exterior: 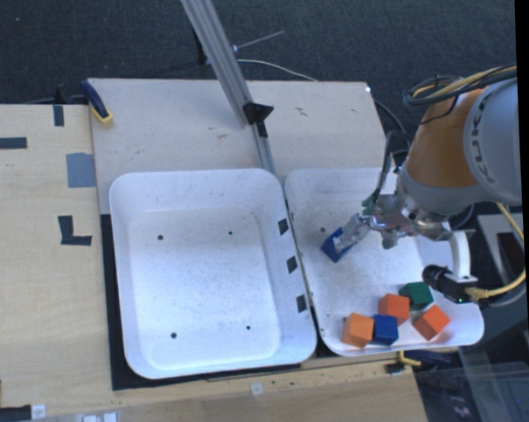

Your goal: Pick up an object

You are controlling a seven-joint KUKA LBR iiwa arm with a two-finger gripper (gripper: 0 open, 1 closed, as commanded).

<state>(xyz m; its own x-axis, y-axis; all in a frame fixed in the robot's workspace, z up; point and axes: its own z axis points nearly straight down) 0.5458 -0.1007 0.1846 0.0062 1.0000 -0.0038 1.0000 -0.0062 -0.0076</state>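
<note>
Blue block (336, 244) sat clamped between the jaws (346, 239) above the right bin (310, 204), so the grasp step looked done and a steady lift seemed next.

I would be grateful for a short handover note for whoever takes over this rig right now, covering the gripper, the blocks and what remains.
Gripper: over the right bin, its tips at a blue block; whether it is gripped is unclear.
Blocks: the rest are clustered at the right bin's near edge: orange block, blue cube, two more orange, and a green block.
Done: the arm has reached the blue block.
Left: confirm the grip, then lift.
</note>
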